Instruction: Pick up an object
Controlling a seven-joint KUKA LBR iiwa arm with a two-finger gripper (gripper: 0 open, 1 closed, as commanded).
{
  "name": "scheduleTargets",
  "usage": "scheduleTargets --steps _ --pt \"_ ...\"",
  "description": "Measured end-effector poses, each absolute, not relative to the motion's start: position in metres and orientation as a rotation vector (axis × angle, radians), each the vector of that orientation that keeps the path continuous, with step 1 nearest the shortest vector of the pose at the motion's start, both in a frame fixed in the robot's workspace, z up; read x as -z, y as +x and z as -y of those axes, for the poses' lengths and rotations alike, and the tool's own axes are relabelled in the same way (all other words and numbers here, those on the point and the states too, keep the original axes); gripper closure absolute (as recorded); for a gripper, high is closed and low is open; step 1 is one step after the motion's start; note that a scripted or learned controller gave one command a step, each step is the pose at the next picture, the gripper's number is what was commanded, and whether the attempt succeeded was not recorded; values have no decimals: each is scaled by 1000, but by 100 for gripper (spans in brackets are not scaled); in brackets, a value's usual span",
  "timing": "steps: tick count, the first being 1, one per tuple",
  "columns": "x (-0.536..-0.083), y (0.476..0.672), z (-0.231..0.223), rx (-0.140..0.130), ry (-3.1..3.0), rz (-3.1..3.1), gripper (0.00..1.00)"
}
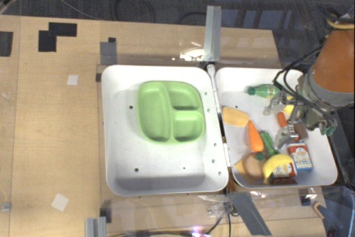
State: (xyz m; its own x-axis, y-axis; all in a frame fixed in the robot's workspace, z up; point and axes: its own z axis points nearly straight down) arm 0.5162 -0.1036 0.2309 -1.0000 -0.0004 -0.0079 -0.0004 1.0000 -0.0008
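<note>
The two white bins are sitting side by side, and the right bin [327, 175] is serving here as the landmark. To its left, the left bin [119, 175] is holding a green divided tray [169, 111]. The arm [333, 64] is reaching in over the right bin's far-right part, its orange band showing above the wrist, and the gripper [288, 133] is hanging low over the right bin's middle. Whether its fingers are spread or closed is not clear, since cables and metal parts are cluttering that spot, and nothing is visibly sitting between them.

The candidates are all lying inside the right bin: a green bottle [260, 90] near its far wall, a yellow wedge [236, 116] by its left wall, a carrot [254, 137] at its centre, a banana [277, 165] and a round brown piece [253, 166] towards its near wall, and a small red-and-white carton [300, 156] near its near-right corner.

To do this step well, I judge the gripper should be settling on one object with free space on both sides. The carrot is looking the likeliest, though a green piece is lying just beside it, so the fingers ought to be straddling its narrow width and descending squarely before closing; the crowded cluster around the banana is risking a glancing, failed grasp
</note>
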Motion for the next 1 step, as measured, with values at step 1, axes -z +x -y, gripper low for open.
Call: scheduleTargets --steps 1 --pt "-101 527 86 0 98 -3121 0"
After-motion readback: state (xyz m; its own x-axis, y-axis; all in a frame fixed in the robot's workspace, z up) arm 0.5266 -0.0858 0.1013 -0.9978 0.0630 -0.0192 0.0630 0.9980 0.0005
